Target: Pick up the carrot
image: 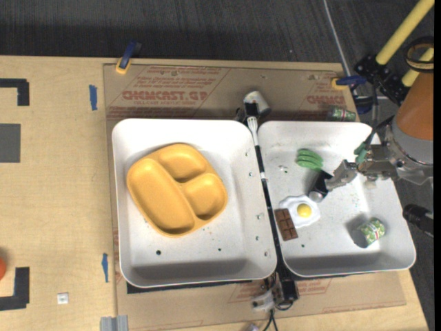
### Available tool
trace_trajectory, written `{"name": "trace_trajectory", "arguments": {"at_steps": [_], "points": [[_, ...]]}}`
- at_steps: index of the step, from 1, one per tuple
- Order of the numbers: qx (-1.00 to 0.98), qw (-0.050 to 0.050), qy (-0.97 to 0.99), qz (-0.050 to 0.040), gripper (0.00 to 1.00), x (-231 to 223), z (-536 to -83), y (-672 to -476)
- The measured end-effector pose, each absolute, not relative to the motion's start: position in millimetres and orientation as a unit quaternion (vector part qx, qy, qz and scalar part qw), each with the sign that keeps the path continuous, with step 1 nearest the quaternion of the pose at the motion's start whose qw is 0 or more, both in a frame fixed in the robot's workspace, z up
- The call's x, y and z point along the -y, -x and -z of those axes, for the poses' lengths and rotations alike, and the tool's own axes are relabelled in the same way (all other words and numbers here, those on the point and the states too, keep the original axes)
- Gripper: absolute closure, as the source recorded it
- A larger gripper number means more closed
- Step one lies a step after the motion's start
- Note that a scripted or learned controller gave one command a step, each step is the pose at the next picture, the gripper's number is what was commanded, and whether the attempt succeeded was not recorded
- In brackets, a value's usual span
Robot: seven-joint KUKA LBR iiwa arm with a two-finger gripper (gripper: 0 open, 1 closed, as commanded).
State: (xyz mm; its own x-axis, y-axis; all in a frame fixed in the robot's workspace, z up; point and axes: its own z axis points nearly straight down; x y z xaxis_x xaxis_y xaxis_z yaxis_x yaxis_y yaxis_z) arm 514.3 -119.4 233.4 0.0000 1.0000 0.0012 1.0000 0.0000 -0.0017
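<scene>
Two shallow white bins sit side by side on a brown cardboard sheet with red print [165,92], which lies on the pale wooden counter [48,185]. The left bin [138,254] holds a yellow plastic plate with three rounded compartments [177,188] that covers most of its floor. The right bin [331,243] holds four small things. A green ribbed piece [309,158] lies near its far side, and a toy fried egg with a yellow yolk [303,210] lies near the middle. A brown chocolate-bar block [286,224] lies just beside the egg, against the wall shared with the left bin. A crumpled green and white can [370,232] lies near the front right corner, well apart from the rest.

The grey arm with its orange band [420,109] reaches in from the right, and its gripper [342,175] hangs over the right bin, between the green piece and the can. Whether the jaws are open or closed I cannot tell.

At the far left edge of the counter a small orange-red shape [2,267] is cut off by the frame. Which of these things, if any, is the carrot I cannot tell
</scene>
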Motion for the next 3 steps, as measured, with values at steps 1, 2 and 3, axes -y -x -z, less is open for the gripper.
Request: {"name": "trace_trajectory", "arguments": {"at_steps": [1, 2, 3], "points": [[0.62, 0.002, 0.785, -0.0006, 0.0, 49, -184, -509.3], [0.689, 0.002, 0.724, -0.0006, 0.0, -36, -184, -492.7], [0.679, 0.0, 0.734, 0.0002, 0.0, -89, -185, -590.9]]}}
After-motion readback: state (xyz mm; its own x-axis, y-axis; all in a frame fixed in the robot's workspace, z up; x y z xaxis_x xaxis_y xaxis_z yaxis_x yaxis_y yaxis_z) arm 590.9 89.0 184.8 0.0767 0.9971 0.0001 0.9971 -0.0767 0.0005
